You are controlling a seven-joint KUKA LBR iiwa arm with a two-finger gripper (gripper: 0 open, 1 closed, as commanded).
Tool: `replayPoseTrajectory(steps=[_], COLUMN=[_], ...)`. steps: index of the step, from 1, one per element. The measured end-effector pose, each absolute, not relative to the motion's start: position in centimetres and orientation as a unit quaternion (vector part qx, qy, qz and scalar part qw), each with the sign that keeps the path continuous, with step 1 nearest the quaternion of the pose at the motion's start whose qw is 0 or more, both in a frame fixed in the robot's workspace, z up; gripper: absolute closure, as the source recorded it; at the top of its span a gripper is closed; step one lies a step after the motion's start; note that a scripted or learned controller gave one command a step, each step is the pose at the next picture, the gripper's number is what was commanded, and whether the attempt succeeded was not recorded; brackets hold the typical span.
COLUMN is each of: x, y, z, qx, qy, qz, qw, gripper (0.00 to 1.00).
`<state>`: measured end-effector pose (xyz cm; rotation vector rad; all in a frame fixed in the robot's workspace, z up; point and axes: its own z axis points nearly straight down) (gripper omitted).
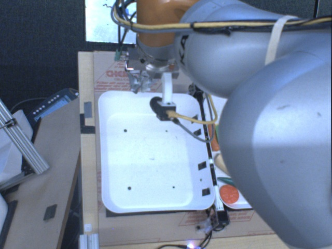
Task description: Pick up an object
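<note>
My gripper point(139, 83) hangs below the orange wrist band, over the far rim of the left white bin point(150, 160). Nothing shows beneath it but the bin's rim and the cardboard behind. A narrow strip of the right bin point(236, 205) shows under the arm, which hides the remainder. In that strip lie a round red-orange object point(229, 193), a thin green piece point(226, 181) just above it, and a tan rounded object point(220, 163) further back.
The grey arm crosses the right side of the view. A black divider with clips point(210, 160) runs between the bins. Aluminium rails point(21, 139) and a blue-black device point(54, 104) lie on the bench to the left.
</note>
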<state>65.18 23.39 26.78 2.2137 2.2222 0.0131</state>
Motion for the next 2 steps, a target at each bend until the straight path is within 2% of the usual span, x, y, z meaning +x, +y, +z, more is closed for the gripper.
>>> replayPoseTrajectory(steps=[1,2], x=[66.2,60.3], y=[23.4,21.1], z=[23.0,13.8], qx=[0.706,0.707], qy=[0.709,0.707], qz=[-0.0001,-0.0054], qw=[0.0,-0.003], gripper=[1.0,1.0])
